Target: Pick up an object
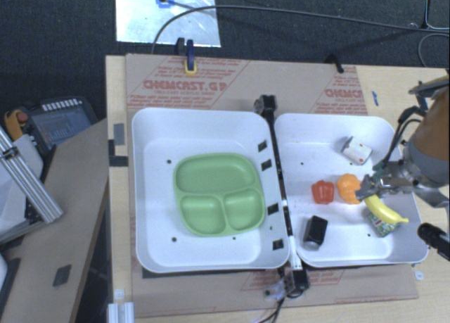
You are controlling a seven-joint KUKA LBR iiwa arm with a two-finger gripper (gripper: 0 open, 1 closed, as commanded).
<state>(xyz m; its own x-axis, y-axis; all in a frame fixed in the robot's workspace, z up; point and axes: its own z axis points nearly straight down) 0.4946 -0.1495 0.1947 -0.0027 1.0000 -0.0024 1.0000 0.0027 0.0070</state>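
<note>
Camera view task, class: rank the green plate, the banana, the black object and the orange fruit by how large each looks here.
1. green plate, by far largest
2. banana
3. black object and orange fruit: look too alike to rank

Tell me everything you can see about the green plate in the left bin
The green plate is a pale green, rounded-square divided plate that looks like smooth plastic. It has three compartments: one wide section across the far side and two smaller ones along the near side, split by raised ridges. It lies flat and right side up, roughly centred on the floor of the left bin, turned slightly askew to the bin's walls. Nothing rests in it or touches it besides the bin floor.
</note>
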